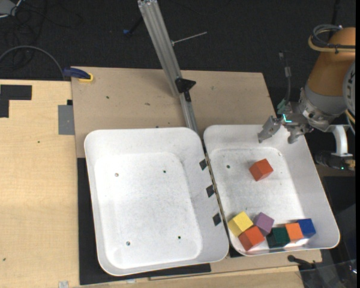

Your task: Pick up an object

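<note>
Coloured cubes crowd the near corner of the right bin (324,203): a yellow cube (241,222), a red cube (251,237), a purple cube (264,222), a green cube (278,237), an orange cube (294,230) and a blue cube (306,227), packed so closely that several touch. Beside them, the left bin (102,143) shows bare white floor. Farther back in the right bin, a lone orange block (261,169) sits well apart from the cluster, with open floor on every side, which makes it the likeliest candidate for a pick. It looks small, rigid and light, probably wood or plastic, with flat faces that should seat cleanly between two fingers; a hold across two opposite side faces, squared to its slightly turned stance, would seem safest, since a corner pinch could let it twist out. Beyond it, at the far rim of that bin, the gripper (280,128) hangs with its two fingers spread and nothing between them, apparently above the floor, though height is hard to judge from this slant. Behind, a metal rail (165,50) rises at an angle from the bench (126,98).
</note>
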You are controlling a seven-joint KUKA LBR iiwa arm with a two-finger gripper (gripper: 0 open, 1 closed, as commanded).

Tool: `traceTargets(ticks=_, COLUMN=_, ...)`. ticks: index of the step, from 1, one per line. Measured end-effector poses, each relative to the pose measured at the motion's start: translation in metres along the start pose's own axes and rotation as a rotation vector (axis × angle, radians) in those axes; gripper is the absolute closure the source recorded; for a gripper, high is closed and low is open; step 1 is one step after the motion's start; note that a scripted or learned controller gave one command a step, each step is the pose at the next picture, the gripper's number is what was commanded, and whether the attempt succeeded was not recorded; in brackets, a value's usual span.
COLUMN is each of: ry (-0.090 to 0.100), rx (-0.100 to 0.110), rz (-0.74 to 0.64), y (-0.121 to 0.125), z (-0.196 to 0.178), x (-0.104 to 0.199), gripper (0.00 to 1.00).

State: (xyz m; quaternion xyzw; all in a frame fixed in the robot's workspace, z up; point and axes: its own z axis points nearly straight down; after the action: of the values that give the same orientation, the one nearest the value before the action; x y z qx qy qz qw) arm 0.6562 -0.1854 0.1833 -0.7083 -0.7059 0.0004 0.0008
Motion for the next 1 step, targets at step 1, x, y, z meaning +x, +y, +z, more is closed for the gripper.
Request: traceTargets(ticks=1, ry=0.0, rx=0.0, rz=0.0, y=0.0, z=0.0, x=-0.0001, gripper=0.0)
